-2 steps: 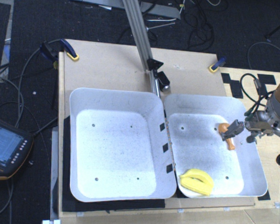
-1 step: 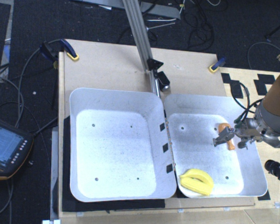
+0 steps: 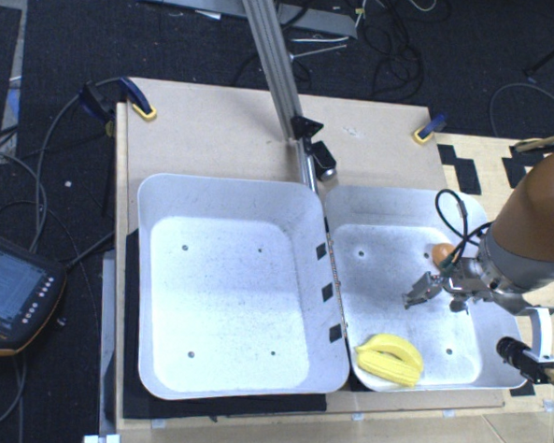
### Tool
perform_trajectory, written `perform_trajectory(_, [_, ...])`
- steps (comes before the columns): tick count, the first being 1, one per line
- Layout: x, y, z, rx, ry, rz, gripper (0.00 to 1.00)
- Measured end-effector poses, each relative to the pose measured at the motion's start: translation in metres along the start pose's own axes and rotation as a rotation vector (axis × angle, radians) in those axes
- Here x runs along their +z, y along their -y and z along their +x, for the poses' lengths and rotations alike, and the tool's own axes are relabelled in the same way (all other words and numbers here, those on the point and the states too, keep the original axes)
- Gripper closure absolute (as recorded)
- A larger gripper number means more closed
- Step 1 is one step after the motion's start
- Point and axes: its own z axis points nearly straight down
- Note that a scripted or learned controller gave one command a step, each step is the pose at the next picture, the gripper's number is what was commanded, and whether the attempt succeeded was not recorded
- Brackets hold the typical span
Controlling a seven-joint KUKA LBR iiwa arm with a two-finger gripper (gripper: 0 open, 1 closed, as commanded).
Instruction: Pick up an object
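Note:
A yellow banana-shaped object [image 3: 390,360] lies at the front edge of the right bin [image 3: 381,208]. A small orange object [image 3: 441,253] sits further back in that bin, partly hidden by the arm's cables. My gripper [image 3: 438,299] hangs low over the right bin's floor between the two, just in front of the orange object and behind and to the right of the yellow one. Its fingers stand open with nothing between them.
The left bin [image 3: 151,208] lies beside the right one, sharing a raised middle wall [image 3: 329,285]. A slanted metal bar [image 3: 281,76] crosses the bench's back. The grey arm [image 3: 534,232] covers the right bin's right side.

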Motion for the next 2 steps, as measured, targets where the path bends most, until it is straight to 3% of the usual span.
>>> perform_trajectory(1, [0.053,0.001,0.000,0.000,0.000,-0.001,0.00])
perform_trajectory(2, [0.040,0.000,0.000,0.000,0.001,-0.006,1.00])
